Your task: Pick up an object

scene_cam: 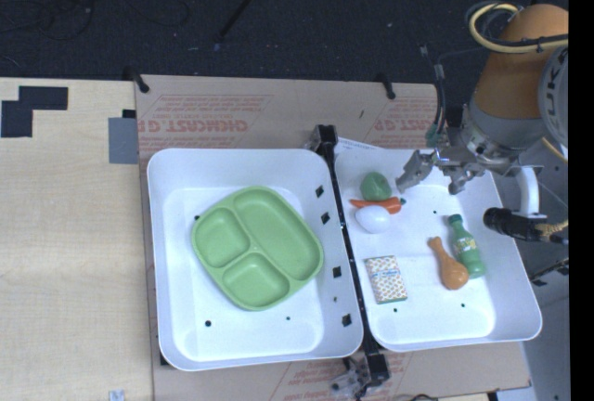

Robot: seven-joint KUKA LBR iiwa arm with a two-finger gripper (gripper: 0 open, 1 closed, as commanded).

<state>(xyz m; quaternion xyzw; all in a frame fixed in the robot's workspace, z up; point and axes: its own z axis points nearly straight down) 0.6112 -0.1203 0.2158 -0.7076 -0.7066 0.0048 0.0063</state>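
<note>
Over the far edge of the right-hand shallow white plastic bin (520, 320), the grey arm's two-finger claw (436, 172) is hanging with its fingers spread apart and nothing sitting between them. Below it and slightly toward the divider, a rounded green vegetable-shaped toy (376, 185) is lying against a small orange carrot-like piece (379, 203), which in turn is touching a white egg-shaped object (374, 219) just nearer the camera. Farther toward the near side of that bin, a small flat patterned packet (385, 278) is resting on the floor of the bin, apart from the others. Toward the bin's right side, a small green bottle (465, 246) is lying beside a tan drumstick-shaped toy (448, 265), the two touching or nearly so. Sitting in the left-hand shallow white plastic bin (176, 297), a light green divided plastic plate with three compartments (257, 247) is lying flat and turned at a slant, its compartments holding nothing visible. Both bins are resting side by side on a brown cardboard sheet (232, 116) that is covering part of the pale wooden surface (65, 251).
</note>
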